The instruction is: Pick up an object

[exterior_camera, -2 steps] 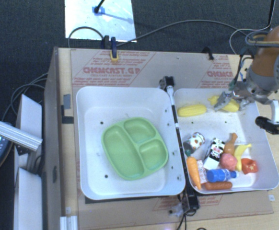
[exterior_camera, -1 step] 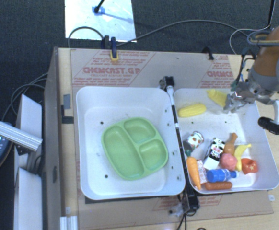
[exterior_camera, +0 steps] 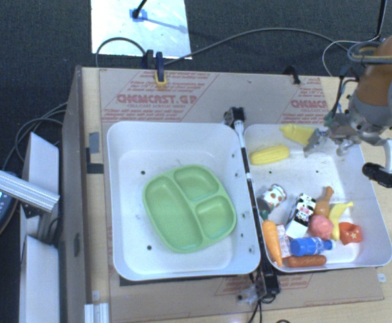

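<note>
The gripper (exterior_camera: 331, 142) hangs over the far part of the right bin (exterior_camera: 378, 244) with its two fingers spread open and nothing between them, one fingertip just beside a yellow wedge-shaped toy (exterior_camera: 297, 133). Near it lies a yellow corn cob (exterior_camera: 269, 155), and toward the bin's near edge sits a cluster of toys: a carrot (exterior_camera: 272, 241), a blue bottle (exterior_camera: 310, 245), a sausage (exterior_camera: 304, 262), a pink ball (exterior_camera: 320, 227) and a red piece (exterior_camera: 350, 233). The left bin (exterior_camera: 125, 180) on the bench (exterior_camera: 182, 96) holds a green divided plate (exterior_camera: 190, 207).
</note>
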Robot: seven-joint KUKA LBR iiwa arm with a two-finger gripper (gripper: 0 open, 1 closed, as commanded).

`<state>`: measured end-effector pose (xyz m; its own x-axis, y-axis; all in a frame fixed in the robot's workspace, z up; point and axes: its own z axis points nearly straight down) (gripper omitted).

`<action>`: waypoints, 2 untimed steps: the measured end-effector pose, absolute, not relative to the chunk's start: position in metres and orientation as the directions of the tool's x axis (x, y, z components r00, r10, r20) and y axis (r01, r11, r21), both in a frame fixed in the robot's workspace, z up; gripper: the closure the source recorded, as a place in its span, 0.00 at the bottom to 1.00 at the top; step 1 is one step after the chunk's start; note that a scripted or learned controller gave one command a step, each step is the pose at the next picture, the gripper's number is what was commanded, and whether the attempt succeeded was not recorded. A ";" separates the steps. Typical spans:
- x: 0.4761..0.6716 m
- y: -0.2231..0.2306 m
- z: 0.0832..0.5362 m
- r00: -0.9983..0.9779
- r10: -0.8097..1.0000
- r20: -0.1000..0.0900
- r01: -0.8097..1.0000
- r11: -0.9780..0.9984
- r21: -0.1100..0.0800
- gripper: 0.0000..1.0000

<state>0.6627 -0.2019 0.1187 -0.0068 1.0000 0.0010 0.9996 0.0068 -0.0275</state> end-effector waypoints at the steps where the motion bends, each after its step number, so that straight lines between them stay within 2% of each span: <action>1: 0.585 -0.198 0.084 -0.001 1.000 0.000 1.000 0.001 -0.001 0.00; 2: 0.659 -0.144 0.084 -0.007 1.000 0.001 1.000 0.007 -0.031 0.00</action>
<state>0.6589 -0.1445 0.0844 -0.0070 1.0000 0.0012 0.9995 0.0070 -0.0306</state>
